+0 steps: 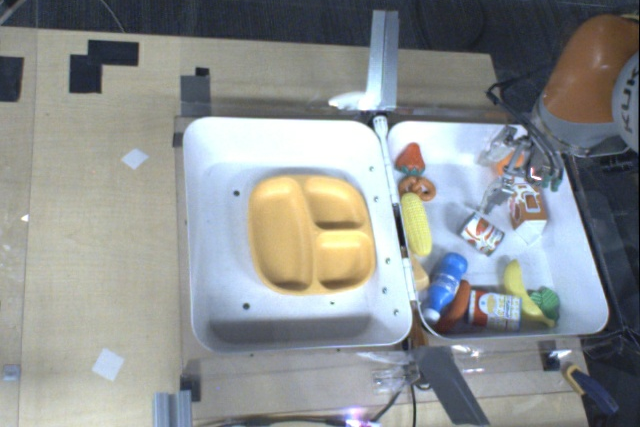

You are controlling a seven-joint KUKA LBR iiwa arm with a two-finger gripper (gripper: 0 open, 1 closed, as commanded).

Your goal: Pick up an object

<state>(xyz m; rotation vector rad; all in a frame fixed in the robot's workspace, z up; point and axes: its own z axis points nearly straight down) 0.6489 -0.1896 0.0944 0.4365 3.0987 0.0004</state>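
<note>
A pale wooden bench (pixel 90 245) stands against dark carpet and bears two shallow white bins side by side. The left white bin (pixel 205 215) holds a yellow plastic divided tray (pixel 308 233). The right white bin (pixel 590 285) holds the small toys: a red-orange strawberry-like piece (pixel 409 158) and a small orange ring-shaped piece (pixel 419 187) near its left wall, a yellow plastic corn cob (pixel 416 223) below them, a blue-capped toy bottle (pixel 443 281), a red ketchup-style bottle with a white label (pixel 490 308), a yellow banana-like piece (pixel 522 290) and a green leafy piece (pixel 543 303) along the near wall.

The gripper (pixel 512 177) hangs over the far right part of that bin, just above two small red-and-white carton-like boxes, one (pixel 482 233) lying tilted, the other (pixel 527 209) beside it. They are the likeliest target. They look light, stiff and hollow, with smooth printed faces that could slip; I would take one across its flat opposite sides, near the middle, since a corner grip would probably twist it out.

Whether the gripper is spread or closed I cannot tell: the metal parts blur together, and nothing is visibly held.
</note>
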